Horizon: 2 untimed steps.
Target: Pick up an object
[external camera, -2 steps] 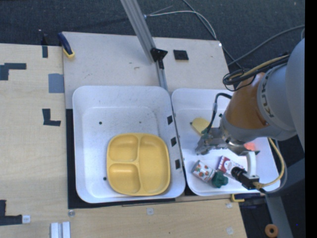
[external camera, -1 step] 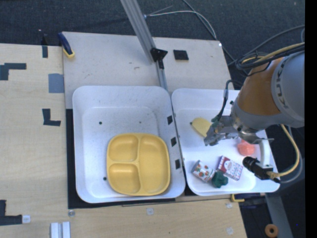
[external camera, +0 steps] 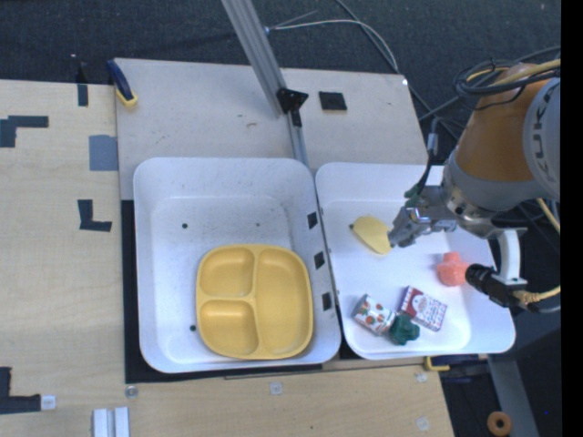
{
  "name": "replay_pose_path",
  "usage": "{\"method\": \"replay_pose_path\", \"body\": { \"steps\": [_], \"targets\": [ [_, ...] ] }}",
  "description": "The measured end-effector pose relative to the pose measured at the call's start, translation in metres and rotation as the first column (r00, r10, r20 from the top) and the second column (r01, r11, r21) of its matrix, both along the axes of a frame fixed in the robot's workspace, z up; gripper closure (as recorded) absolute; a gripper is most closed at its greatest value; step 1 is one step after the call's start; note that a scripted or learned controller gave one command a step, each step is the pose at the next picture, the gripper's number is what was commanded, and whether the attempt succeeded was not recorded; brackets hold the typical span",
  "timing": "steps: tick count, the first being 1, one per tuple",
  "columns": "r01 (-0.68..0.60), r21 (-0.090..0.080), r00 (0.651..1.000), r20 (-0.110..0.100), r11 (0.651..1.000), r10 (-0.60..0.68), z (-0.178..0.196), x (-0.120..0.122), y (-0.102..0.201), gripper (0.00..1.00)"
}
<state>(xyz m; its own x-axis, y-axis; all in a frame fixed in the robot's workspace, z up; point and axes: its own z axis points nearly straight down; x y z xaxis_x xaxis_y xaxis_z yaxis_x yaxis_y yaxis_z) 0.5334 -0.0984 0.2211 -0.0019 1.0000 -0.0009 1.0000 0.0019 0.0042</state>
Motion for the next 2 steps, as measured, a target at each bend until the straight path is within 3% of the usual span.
{"method": "replay_pose_path", "body": {
  "steps": [1, 2],
  "targets": [
    [0.001, 0.001, 1.0, -0.005, 1.0, -0.001, 0.005, 0.0, 0.0, 1.0],
    [-0.004, 0.002, 1.0, -0.006, 1.0, 0.004, 0.008, -0.001, 0.061, 1.0]
  ]
}}
